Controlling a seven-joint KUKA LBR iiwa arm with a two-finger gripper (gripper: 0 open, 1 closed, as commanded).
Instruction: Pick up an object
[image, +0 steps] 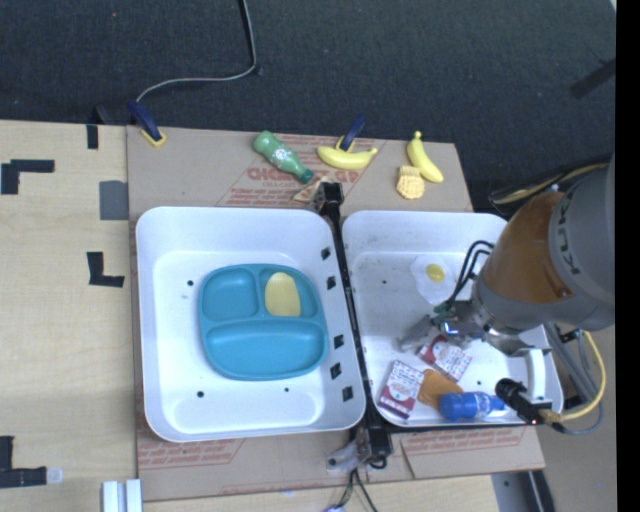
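Low in the right bin (400, 225), the gripper (437, 327) sits just above a small red-and-white packet (446, 354); whether it is open or closed cannot be told. Nothing is visibly held. Beside it lie a second packet (402, 387), an orange piece (437, 384) and a blue bottle (468, 405). The packets look light and flimsy — likely best pinched across an edge.

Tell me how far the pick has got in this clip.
Nothing looks picked yet. The gripper is down inside the right bin, near the small packets; whether anything sits between its fingers cannot be told. The blue bottle and red-and-white packet lie on the bin floor. The grasp and lift remain.
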